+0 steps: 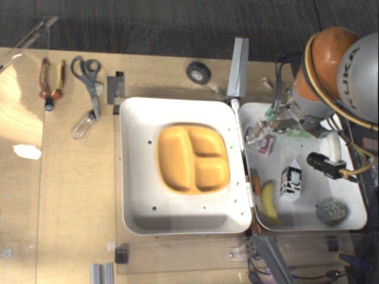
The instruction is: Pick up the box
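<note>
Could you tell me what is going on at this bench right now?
A robot arm reaches in from the right over the right bin. That bin holds a small black and white box, a banana and a round ball. The box lies untouched on the bin floor. The left bin holds a yellow divided tray.

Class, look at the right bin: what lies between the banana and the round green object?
In the camera view, the black-and-white box lies between banana and round green object.
</note>
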`<state>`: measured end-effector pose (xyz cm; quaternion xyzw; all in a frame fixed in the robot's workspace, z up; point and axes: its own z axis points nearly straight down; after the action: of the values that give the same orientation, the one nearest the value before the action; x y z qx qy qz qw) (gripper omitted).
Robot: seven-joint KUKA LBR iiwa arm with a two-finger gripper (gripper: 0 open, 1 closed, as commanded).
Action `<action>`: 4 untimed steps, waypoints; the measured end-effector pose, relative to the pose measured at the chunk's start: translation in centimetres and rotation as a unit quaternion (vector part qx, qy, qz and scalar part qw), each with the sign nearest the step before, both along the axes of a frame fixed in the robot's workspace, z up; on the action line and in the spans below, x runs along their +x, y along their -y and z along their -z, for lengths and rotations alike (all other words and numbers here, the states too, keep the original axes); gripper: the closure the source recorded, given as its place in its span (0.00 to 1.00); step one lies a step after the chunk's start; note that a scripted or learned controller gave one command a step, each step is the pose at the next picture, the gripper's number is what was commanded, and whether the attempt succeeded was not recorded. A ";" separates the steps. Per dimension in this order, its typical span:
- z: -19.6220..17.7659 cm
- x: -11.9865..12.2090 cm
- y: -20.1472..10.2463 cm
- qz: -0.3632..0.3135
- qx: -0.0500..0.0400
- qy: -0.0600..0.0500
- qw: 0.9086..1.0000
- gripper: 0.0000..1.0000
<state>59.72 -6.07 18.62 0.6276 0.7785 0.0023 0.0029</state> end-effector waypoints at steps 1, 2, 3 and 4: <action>8.5 3.8 3.4 0.026 -0.001 0.006 1.000 0.00; 7.0 4.1 3.7 0.024 -0.006 0.012 1.000 1.00; 7.0 4.1 3.7 0.024 -0.006 0.012 1.000 0.00; 9.7 -1.9 3.0 0.007 -0.001 0.004 1.000 0.00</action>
<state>57.80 -9.11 8.96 0.6329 0.7742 0.0035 0.0066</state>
